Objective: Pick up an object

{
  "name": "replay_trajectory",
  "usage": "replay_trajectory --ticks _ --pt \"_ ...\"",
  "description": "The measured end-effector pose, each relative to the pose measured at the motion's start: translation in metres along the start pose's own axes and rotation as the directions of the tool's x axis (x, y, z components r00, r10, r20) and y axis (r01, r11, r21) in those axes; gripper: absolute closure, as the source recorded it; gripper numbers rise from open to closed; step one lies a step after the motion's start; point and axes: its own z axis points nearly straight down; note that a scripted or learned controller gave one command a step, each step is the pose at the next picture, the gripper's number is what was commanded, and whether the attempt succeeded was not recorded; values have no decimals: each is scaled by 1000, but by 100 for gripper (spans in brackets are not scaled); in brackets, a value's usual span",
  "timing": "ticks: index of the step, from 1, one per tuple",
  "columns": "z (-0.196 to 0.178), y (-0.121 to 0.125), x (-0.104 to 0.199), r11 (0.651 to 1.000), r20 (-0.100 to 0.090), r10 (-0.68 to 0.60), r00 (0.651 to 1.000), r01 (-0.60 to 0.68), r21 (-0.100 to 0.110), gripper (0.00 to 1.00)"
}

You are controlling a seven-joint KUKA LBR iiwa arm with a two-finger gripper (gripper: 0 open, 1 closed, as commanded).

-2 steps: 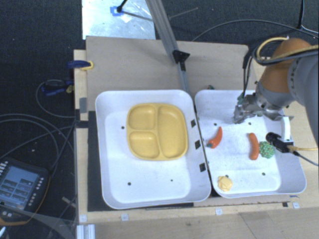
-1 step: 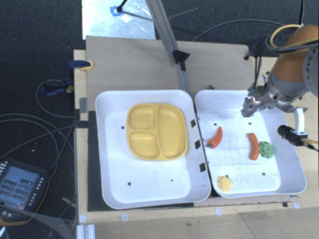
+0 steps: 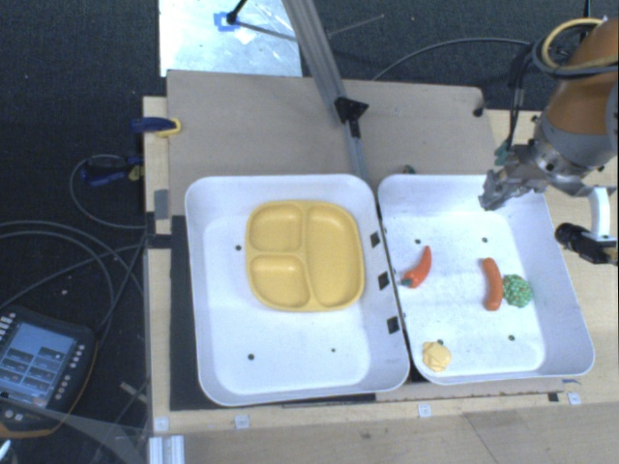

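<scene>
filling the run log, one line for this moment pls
gripper: above right bin's far edge, holding nothing | long orange sausage touching green broccoli | yellow divided plate: left bin

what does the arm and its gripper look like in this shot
The arm is a rounded grey body with a broad orange band above the wrist, and a yellowish cable loops over its top. Dark cables run alongside it on the left. At its end sits a small grey metal gripper, darker at the tip. A white and black fitting juts from the arm's lower side.

- Smooth, faintly glossy white plastic bins (image 3: 290, 375)
- Matt yellow plastic divided plate (image 3: 304, 256)
- Glossy toy sausage (image 3: 492, 283)
- Bare wooden bench (image 3: 251, 124)
</scene>
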Motion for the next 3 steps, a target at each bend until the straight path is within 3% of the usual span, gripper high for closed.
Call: replay_trajectory --ticks 1,3 --pt "-57 -7 5 1000 0 -2 1000 2 -2 100" --pt "-43 -1 114 1000 -3 -6 1000 6 6 100"
